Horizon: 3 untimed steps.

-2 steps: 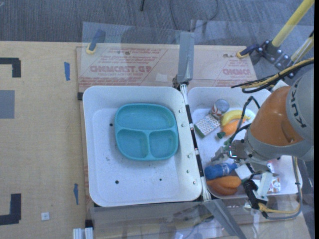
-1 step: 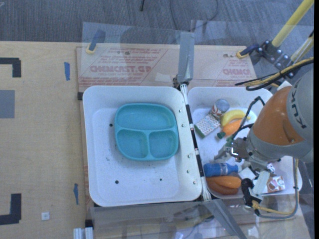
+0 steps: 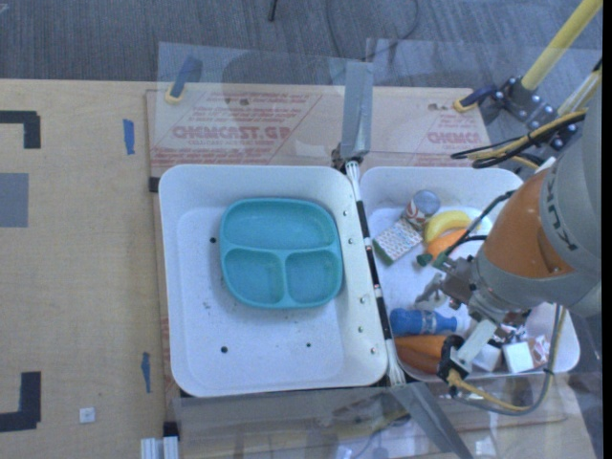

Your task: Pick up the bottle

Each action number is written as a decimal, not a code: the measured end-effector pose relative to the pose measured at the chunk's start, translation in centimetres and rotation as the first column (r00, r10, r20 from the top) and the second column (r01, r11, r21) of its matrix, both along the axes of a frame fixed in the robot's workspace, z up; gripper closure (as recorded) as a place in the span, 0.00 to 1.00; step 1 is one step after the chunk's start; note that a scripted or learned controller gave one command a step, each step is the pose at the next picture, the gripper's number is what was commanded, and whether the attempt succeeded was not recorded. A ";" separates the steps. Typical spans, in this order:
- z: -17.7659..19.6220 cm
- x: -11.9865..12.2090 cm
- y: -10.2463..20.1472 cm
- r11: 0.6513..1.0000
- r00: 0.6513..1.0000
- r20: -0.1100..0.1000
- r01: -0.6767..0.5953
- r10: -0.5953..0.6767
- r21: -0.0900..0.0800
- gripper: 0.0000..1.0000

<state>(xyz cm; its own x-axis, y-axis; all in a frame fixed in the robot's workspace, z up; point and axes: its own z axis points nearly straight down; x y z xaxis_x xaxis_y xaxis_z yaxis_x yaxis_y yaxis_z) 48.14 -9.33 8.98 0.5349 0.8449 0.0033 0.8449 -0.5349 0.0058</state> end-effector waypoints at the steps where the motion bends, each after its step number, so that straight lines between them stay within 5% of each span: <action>1: -0.1 1.0 -0.1 0.964 0.964 0.004 0.266 -0.266 0.001 0.00; 2: -0.1 1.0 -0.1 0.964 0.964 0.004 0.266 -0.266 0.001 0.00; 3: 2.5 -0.3 0.3 0.802 0.802 -0.012 0.598 -0.598 -0.001 0.00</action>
